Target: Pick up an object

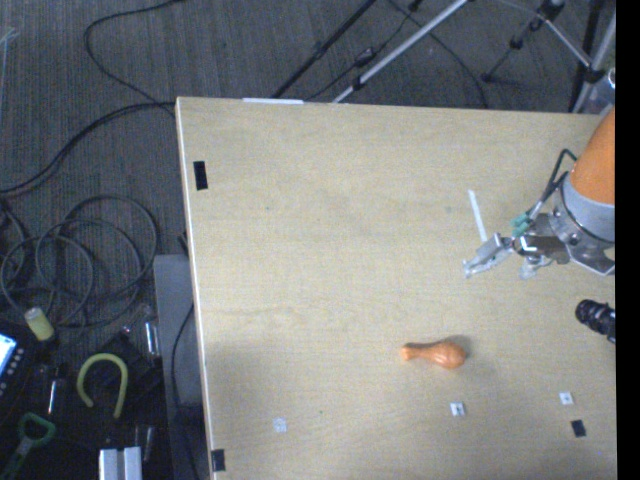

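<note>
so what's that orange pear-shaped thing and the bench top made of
The orange pear-shaped thing: probably rubber or soft plastic, going by its smooth, slightly glossy, evenly coloured skin; too small to be sure. The bench top: looks like light wood or laminated board, matte pale tan with faint grain-like streaks.

Grey arm with an orange band and a small metal gripper

The arm [590, 193] shows a rounded orange section above a pale grey wrist ring. A thin dark cable loops along its left side. Beyond the wrist sits a boxy silver-grey block with teal-green accents, and the gripper [478, 264] ends in slim, pale metallic fingers [484, 259]. A black knobbed part [594, 316] sits below the wrist.
</note>
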`<action>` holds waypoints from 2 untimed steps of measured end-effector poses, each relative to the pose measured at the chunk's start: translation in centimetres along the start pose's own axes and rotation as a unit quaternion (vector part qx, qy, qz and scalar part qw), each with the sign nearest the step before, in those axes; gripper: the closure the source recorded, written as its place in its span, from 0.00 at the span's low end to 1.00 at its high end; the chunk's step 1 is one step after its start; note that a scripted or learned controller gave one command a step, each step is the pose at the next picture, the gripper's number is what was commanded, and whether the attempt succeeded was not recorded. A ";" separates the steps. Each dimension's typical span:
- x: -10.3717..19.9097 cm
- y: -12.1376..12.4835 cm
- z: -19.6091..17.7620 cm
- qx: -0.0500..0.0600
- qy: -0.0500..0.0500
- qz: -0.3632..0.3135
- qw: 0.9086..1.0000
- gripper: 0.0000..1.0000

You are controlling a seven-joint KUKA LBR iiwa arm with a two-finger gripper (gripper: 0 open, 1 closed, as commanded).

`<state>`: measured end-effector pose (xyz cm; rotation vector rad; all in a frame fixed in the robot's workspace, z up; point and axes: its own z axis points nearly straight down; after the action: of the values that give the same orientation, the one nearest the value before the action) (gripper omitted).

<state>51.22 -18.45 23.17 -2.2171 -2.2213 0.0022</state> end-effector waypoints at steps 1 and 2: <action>-3.9 9.1 10.1 0.000 -0.002 -0.020 1.000 0.00; -2.9 13.8 14.7 -0.001 -0.002 -0.056 0.998 0.00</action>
<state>64.94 -21.32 8.38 -2.0926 -2.3449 0.0053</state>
